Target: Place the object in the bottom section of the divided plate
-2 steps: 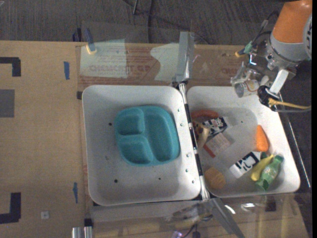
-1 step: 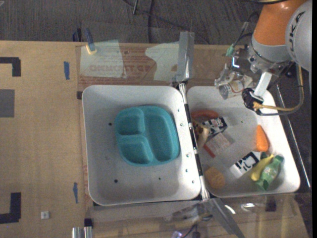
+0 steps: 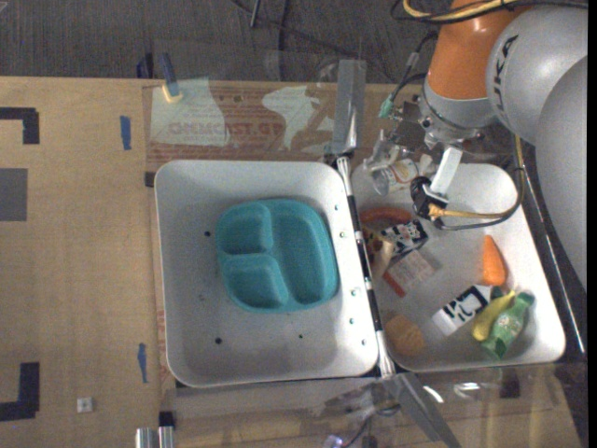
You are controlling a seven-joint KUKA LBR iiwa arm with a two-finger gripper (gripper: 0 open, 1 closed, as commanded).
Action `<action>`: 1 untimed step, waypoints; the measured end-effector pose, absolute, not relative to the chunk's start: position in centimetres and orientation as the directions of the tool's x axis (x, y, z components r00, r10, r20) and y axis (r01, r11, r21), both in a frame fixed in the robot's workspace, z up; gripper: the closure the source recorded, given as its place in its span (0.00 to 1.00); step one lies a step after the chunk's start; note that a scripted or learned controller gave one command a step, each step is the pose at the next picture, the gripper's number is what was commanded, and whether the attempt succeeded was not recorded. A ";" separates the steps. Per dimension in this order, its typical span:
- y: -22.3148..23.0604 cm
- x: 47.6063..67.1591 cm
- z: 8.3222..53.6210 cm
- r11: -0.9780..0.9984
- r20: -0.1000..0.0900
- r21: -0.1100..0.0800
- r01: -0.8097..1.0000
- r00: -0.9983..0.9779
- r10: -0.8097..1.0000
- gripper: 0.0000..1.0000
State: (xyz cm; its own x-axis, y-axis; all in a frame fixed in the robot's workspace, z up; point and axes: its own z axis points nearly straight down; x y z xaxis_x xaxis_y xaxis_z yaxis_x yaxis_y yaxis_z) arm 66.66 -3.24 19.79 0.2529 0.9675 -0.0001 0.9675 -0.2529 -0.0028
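In the left bin: a teal divided plate [image 3: 277, 254] lies flat near the middle of the left bin [image 3: 187, 343], its three sections bare.
Right bin: the right bin [image 3: 541, 348] holds the loose items, touching the left bin along a shared rim.
Arm: the grey arm [image 3: 546, 54] with its orange band reaches in over the right bin's far edge.
Gripper: the gripper [image 3: 392, 168] hangs above the right bin's far-left corner; whether its fingers are apart or together cannot be told, and no item is seen between them.
Carrot: an orange carrot [image 3: 493, 261] lies near the right bin's right edge.
Carton: a small black-and-white carton [image 3: 461, 308] rests just beside a yellow banana [image 3: 491, 317] and a green packet [image 3: 508, 325] in the near-right corner.
Cookie: a round tan cookie [image 3: 405, 334] sits at the near-left corner.
Middle of the right bin: a red sausage-like piece [image 3: 384, 217], a black-and-white item [image 3: 407, 234] and a tan card [image 3: 410, 270] cluster toward the left edge.
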 end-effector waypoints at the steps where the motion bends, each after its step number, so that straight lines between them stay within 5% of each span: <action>1: 3.4 64.0 18.9 -0.261 0.000 -0.003 0.965 0.261 0.965 1.00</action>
